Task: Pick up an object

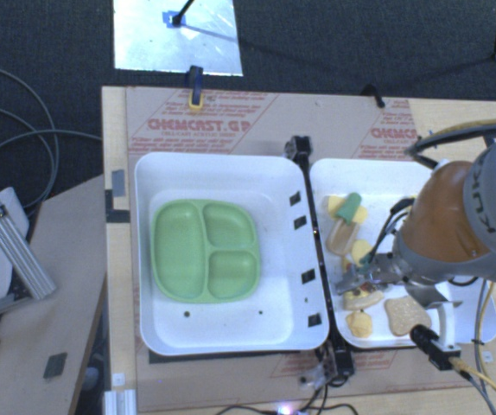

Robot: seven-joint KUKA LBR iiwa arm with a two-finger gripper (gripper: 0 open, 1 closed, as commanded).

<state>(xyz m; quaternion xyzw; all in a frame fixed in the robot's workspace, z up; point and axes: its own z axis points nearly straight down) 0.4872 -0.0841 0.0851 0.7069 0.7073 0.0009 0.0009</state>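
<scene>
Nearest the camera, along the near edge of the right bin (490, 322), a slice of toast (405, 316) is lying beside a small yellow piece (359, 324), both close to the bin's near-left corner. Just behind them a tan, flat food item (363, 299) is sitting directly under the gripper (358, 277), which is reaching down over this cluster from the right; whether it is touching that item cannot be told. How far the gripper is open is not something the view is showing, since its tip is merging with the dark cables and the objects below.

The arm (455, 223) is looming over the right half of this bin, covering much of its floor. Farther back, toward the bin's far-left corner, a tan block (341, 234) is lying with a green wedge (349, 204) resting against its far end, and yellow pieces (362, 250) are showing beside them.

In the left bin (231, 167), a green divided plate (205, 250) is sitting toward the left side. Both bins are resting on a cardboard sheet (257, 119) covering the bench.
</scene>
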